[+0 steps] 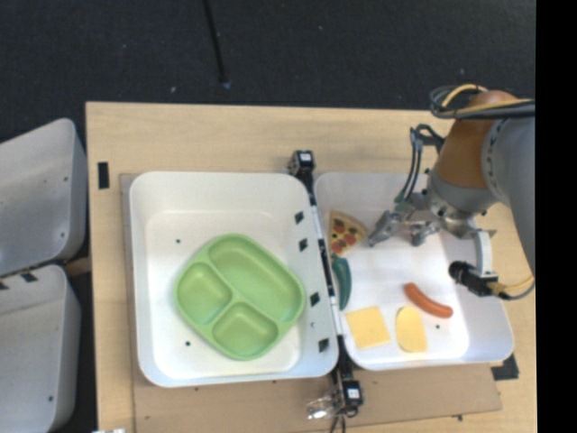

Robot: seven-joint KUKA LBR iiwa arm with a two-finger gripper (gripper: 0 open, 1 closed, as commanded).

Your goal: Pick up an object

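Hovering over the upper middle of the right bin (469,345): the claw (397,226), fingers spread apart, nothing between them. Pointing left toward the pizza slice (345,233), tips just short of it, not touching. Grey arm (505,165) coming in from the right with its orange band (462,152) above the wrist, cables looped over the top.

Just beside the claw, at the bin's left wall: that pizza slice, red dots on top, lying flat. Right below it, hugging the same wall: a dark green pepper-like piece (342,278), long and narrow. Further down, near the front of the bin: a yellow cheese square (368,327), flat, and just beside it on the right a pale yellow oval piece (411,329). Above that oval, well apart from the claw: a red sausage (427,300), lying at a slant. All five loose on the white floor, none lifted.

Across the divide, in the left bin (144,242): a green compartment plate (239,295), three sections, sitting flat near the middle. Both bins side by side on the pale wooden bench (207,133), small black clips along the shared edge.
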